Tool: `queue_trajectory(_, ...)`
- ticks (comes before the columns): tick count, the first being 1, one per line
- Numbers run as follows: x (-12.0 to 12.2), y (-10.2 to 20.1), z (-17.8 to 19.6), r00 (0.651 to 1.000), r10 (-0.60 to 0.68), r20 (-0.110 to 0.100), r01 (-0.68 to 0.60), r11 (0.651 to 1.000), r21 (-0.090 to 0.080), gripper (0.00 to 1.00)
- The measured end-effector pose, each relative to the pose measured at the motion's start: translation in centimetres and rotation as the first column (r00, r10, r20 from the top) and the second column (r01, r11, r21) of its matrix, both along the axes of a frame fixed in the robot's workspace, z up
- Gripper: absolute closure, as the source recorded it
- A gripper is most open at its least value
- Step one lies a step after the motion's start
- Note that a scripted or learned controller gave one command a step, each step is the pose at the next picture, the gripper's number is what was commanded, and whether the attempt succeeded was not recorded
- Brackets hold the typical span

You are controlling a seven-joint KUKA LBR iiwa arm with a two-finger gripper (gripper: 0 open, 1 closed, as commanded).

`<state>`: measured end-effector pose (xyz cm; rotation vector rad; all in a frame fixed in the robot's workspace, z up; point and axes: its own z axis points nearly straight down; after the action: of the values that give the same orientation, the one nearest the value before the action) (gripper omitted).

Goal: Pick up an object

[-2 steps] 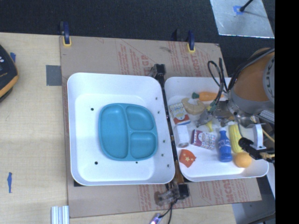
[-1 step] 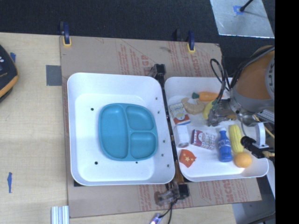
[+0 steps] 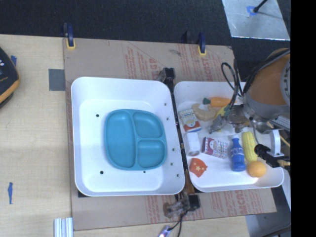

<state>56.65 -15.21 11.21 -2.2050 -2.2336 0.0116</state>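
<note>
My gripper point(image 3: 219, 122) hangs over the middle of the right bin point(image 3: 237, 181), reaching in from the right below the arm's orange band point(image 3: 269, 83). Right around it lie a beige piece point(image 3: 205, 111), an orange carrot-like piece point(image 3: 219, 101) and a red-and-white packet point(image 3: 216, 147). Further right are a blue bottle point(image 3: 237, 154), a yellow corn cob point(image 3: 249, 146) and an orange ball point(image 3: 256, 169). A red piece with a star point(image 3: 198, 167), a white piece point(image 3: 192, 143) and a small packet point(image 3: 187, 117) lie along the bin's left side.
The left bin point(image 3: 84, 132) holds a blue divided plate point(image 3: 135, 138). Black cables point(image 3: 229, 78) loop above the right bin's far edge. A black and yellow device point(image 3: 6, 78) sits at the bench's far left. Clamps point(image 3: 69, 36) hold the cardboard sheet.
</note>
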Motion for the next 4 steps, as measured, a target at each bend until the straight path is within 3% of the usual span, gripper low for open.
queue_trajectory(1, 7.1, -1.9, -1.1, 1.0, -0.007, 0.004, 0.007, 1.0, 0.003, 0.0)
queue_trajectory(2, -0.9, 1.2, -2.1, 1.0, -0.008, 0.002, 0.008, 1.0, 0.003, 0.0)
queue_trajectory(3, 8.0, -0.1, -2.0, 1.0, -0.009, 0.005, 0.009, 1.0, 0.003, 0.0)
queue_trajectory(4, 7.9, -0.2, -1.0, 1.0, -0.006, -0.003, 0.006, 1.0, 0.003, 1.0)
